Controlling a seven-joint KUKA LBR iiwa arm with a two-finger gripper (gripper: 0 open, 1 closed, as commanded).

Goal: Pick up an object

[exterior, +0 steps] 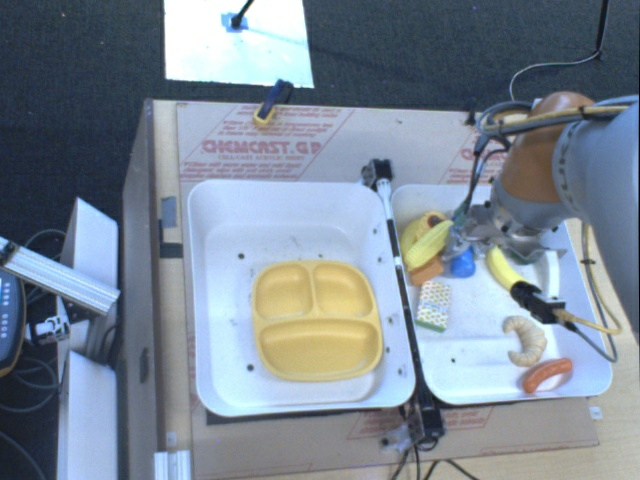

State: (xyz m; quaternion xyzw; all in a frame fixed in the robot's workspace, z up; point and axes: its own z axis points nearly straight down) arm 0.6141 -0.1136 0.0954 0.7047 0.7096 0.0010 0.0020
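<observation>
1. In the camera view, the grey arm point(590, 158) comes in from the right, and its gripper point(468, 240) is low over the left part of the right bin point(590, 373).
2. I cannot tell how the jaws stand, because the wrist covers them from above.
3. Just under and beside the gripper is a small blue object point(462, 263). It seems to touch the gripper tip, but whether it sits between the jaws is not clear.
4. To the left of the gripper, near the wall between the bins, lie a yellow corn-like toy point(424, 236) and an orange piece point(428, 270) below it, close together.
5. A yellow banana point(500, 265) lies just right of the blue object and points down to the right.
6. Below the gripper, apart from it, a small patterned block point(434, 305) stands in green and white.
7. Further to the lower right are a pale croissant-shaped toy point(527, 339) and a red sausage point(546, 374), well apart from the gripper.
8. The left bin point(225, 218) holds a yellow divided plate point(317, 320) with three compartments.
9. The board point(300, 138) under the bins has red printing; "CHEMCAST" can be read, and the following letters look like "GP". The smaller lines are too fine to read.
</observation>
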